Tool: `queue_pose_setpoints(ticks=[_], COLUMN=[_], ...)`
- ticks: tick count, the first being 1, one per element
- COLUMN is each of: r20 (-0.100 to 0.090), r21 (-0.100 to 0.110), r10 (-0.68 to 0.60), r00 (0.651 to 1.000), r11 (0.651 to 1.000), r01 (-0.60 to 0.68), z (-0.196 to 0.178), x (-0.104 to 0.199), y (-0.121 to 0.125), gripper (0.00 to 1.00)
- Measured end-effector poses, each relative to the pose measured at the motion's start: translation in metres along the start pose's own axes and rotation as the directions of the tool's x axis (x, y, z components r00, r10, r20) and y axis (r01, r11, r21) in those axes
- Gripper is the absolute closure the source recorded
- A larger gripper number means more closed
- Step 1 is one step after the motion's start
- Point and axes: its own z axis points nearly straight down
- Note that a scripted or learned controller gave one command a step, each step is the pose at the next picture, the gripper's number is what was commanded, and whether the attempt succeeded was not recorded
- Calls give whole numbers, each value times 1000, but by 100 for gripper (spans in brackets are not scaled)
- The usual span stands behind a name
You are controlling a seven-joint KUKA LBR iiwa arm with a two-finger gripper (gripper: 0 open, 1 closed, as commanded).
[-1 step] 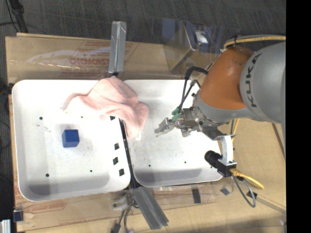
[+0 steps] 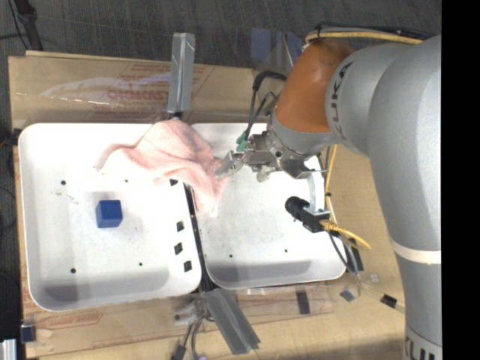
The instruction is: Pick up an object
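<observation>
Over the right bin [image 2: 262, 268], much of the floor is hidden by the grey arm [image 2: 390, 126] with its orange band [image 2: 311, 88], which is cut off at the right and lower edges of the view. The gripper [image 2: 229, 163] is seen near the bin's upper left corner, just at the edge of a pink cloth [image 2: 176, 156]. Whether the cloth is pinched between the fingers cannot be told: the fingertips are small, blurred and partly lost against the fabric, so how far they are parted cannot be made out either. The cloth is draped across the wall shared by the two bins, with most of it lying in the upper right part of the left bin [image 2: 45, 201] and a fold hanging down into the right bin. Part of the dividing wall is covered by it.

A small blue cube [image 2: 109, 213] is seen resting on the floor of the left bin, well apart from the cloth and from the gripper. A black cylindrical part [image 2: 304, 212] with yellow cable is seen below the wrist, over the right bin. Brown cardboard [image 2: 90, 81] is laid on the counter behind the bins.
</observation>
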Motion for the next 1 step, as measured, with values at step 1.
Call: queue_pose_setpoints(ticks=[1], r20=[0], r21=[0], r10=[-1], r00=[1000], r11=[1000], r01=[1], z=[93], x=[-7], y=[33], gripper=[0])
